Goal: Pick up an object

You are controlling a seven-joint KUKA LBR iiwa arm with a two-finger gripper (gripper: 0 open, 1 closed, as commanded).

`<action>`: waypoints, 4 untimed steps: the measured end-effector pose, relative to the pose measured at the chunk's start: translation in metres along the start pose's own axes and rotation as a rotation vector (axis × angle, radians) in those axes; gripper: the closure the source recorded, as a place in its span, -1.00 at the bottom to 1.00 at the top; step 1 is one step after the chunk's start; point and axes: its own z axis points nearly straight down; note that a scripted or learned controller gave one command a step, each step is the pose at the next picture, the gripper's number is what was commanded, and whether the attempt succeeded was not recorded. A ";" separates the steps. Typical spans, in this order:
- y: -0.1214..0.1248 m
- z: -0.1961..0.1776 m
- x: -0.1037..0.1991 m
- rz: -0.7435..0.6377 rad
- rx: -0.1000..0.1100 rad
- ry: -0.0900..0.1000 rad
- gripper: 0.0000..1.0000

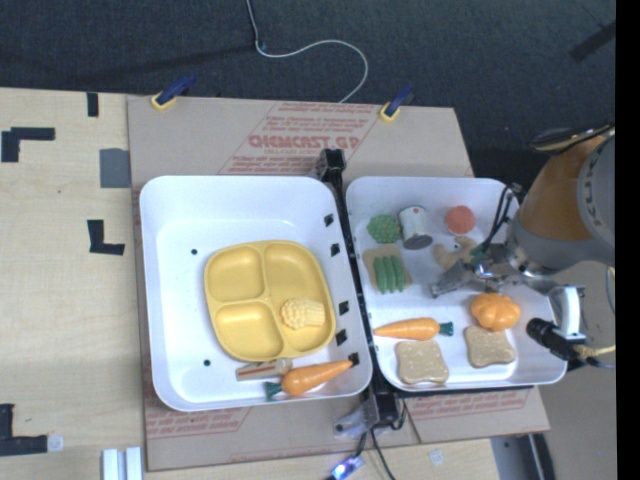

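The grey metal two-finger gripper (450,280) hangs low in the right white plastic bin (440,190), beside a glossy orange pumpkin-shaped toy (495,311); I cannot tell how its jaws stand. A ridged green bean bundle (389,271) lies just left.

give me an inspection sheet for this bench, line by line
surface: cardboard sheet on a wooden bench, bearing left bin and right bin side by side
job's things, left bin: yellow tray with corn in its lower right compartment; carrot just below the tray
job's things, right bin: broccoli, green beans, can, red ball, carrot, orange, two bread slices
clutter: nothing seen
hand: hand low in the right bin, between can and orange; grip cannot be judged
cables: white cable looping above the cardboard
surroundings: dark floor; black tape marks at left
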 end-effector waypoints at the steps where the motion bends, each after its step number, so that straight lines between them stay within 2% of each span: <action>1: 0.001 -0.013 -0.001 0.000 -0.003 -0.002 1.00; 3: 0.015 -0.136 0.000 0.000 -0.006 -0.001 1.00; 4: 0.016 -0.142 0.001 0.001 -0.001 0.001 1.00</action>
